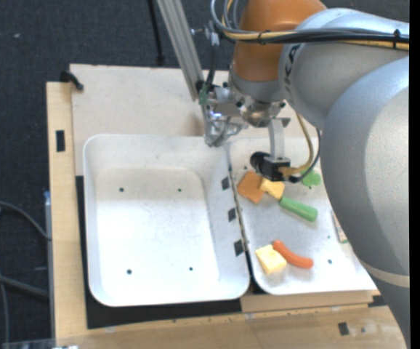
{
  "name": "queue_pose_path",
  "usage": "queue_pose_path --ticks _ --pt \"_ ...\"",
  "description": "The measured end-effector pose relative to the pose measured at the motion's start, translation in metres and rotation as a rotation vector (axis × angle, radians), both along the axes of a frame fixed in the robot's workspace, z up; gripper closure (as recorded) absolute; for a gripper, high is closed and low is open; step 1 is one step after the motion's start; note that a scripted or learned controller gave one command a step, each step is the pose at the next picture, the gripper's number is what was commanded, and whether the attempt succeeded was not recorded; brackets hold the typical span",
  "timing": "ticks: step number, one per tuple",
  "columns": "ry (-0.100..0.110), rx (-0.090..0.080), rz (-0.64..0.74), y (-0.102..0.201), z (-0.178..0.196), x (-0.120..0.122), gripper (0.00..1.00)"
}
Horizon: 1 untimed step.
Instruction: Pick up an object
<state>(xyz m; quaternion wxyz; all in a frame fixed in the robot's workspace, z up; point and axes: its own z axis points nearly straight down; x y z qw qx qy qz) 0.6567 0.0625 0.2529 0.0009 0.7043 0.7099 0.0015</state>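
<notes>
Objects wait ungrasped in the right bin [355, 271]: an orange block [251, 187], a yellow piece [273, 189], a green stick [299, 209], a yellow cube [270, 259] and an orange carrot-like piece [293, 256]. The gripper [217, 133] hangs above the bins' far junction; its state cannot be told. Picking seems not yet begun. The left bin [94, 195] sits on a tan counter [65, 195] over dark carpet [14, 49].

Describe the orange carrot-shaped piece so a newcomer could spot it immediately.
Start at the right-hand shallow white bin and go to its near end. There the slim orange carrot-shaped piece lies beside a pale yellow block, apparently touching it. It is the one long, rounded orange item; the other orange piece is flat and squarish.
</notes>
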Motion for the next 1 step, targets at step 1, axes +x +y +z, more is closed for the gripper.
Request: queue_pose_path --ticks 1 --pt "0.001 -0.004 -0.004 0.0192 -0.0098 0.0206 1.00"
